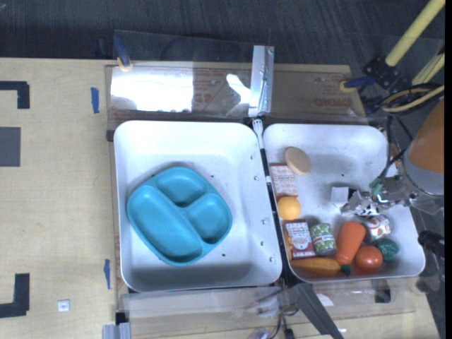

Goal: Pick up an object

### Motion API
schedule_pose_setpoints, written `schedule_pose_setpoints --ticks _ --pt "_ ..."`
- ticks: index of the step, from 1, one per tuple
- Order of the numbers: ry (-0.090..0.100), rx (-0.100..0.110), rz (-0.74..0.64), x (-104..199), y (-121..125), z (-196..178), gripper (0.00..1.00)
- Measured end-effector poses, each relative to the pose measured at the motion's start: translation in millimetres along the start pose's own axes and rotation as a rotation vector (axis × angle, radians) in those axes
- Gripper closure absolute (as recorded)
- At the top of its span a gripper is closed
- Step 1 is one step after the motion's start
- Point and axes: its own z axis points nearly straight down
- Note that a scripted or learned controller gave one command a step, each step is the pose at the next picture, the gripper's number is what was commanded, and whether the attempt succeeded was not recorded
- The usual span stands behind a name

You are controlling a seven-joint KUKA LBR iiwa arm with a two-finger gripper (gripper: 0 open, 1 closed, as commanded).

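The right bin (332, 136) holds several toy foods. Among them are a beige round piece (297, 160), a small pale box (283, 180), an orange ball (288, 207), a red carton (298, 236), a green can (323, 238), a carrot (350, 241), a red tomato (368, 258) and a long orange piece (318, 265). My gripper (365, 205) hangs low over the right part of this bin, just above the carrot's top and beside a small white-and-red item (379, 226). Nothing is visibly held.
The left bin (141, 143) holds a blue divided plate (180, 214). A clear plastic sheet and a metal bracket (261, 80) stand behind the bins. The arm's orange band (427, 147) is at the right edge, with cables (402, 97) behind it.
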Motion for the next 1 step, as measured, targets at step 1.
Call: schedule_pose_setpoints --ticks 1 --pt "-0.005 -0.016 -0.073 40.2 83.3 34.3 0.00"
